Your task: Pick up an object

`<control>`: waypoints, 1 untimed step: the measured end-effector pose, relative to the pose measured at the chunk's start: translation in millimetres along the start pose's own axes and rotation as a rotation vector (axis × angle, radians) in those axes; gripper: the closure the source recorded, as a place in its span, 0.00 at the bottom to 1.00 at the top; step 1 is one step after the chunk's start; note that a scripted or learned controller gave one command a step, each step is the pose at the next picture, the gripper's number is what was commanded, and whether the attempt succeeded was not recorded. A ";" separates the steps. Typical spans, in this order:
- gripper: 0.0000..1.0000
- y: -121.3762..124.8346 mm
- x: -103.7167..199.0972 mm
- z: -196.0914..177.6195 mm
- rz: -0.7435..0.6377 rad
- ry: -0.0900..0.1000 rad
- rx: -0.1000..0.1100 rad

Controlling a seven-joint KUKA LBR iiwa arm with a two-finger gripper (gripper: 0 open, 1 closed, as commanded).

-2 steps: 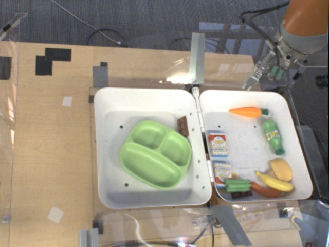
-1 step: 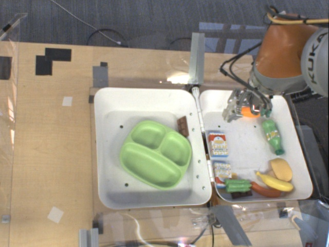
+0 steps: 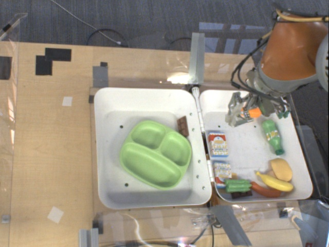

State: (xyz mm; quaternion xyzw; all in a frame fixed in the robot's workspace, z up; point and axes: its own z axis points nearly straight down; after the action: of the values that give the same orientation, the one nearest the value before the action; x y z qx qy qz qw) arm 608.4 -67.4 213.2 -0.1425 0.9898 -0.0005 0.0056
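Note:
My gripper [image 3: 247, 111] hangs over the back of the right bin [image 3: 245, 147], below the orange band of the arm [image 3: 290, 45]. A small orange thing [image 3: 252, 113] shows right at the gripper; whether it is gripped I cannot tell. Just right of it a green bottle [image 3: 271, 135] lies on the bin floor. Two small cartons [image 3: 218, 144] lie along the bin's left wall. At the front are a potato [image 3: 281, 169], a banana [image 3: 275, 182], a red-orange piece [image 3: 263, 190] and a green piece [image 3: 237, 184].
The left bin [image 3: 110, 138] holds a green divided plate [image 3: 156, 153] and a brown bar [image 3: 182, 126] against its right wall. A metal post [image 3: 197, 60] stands behind the wall between the bins. Black cables [image 3: 241, 73] loop beside the wrist.

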 end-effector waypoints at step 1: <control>1.00 -32.5 -55.8 -7.3 -0.155 0.000 0.000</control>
State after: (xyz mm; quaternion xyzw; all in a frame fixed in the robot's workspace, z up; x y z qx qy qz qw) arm 671.0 -82.9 221.2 -0.2188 0.9757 -0.0007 0.0058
